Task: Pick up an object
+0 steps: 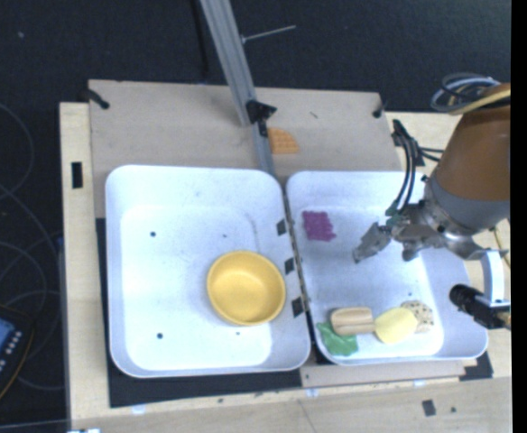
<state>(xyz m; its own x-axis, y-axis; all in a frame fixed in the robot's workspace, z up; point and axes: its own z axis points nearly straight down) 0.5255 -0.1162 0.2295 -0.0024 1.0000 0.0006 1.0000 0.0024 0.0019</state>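
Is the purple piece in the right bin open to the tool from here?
Probably yes: the purple piece lies alone on bare bin floor, and the tool hangs just beside it with nothing between them.

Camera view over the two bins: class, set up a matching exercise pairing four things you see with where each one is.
Things:
1. yellow bowl
2. purple piece
3. tan block
4. gripper

Places:
A. right bin, far part near the divider
B. above the middle of the right bin
C. left bin, near part
D. right bin, near edge, beside a green scrap

Pairs: 1-C, 2-A, 3-D, 4-B
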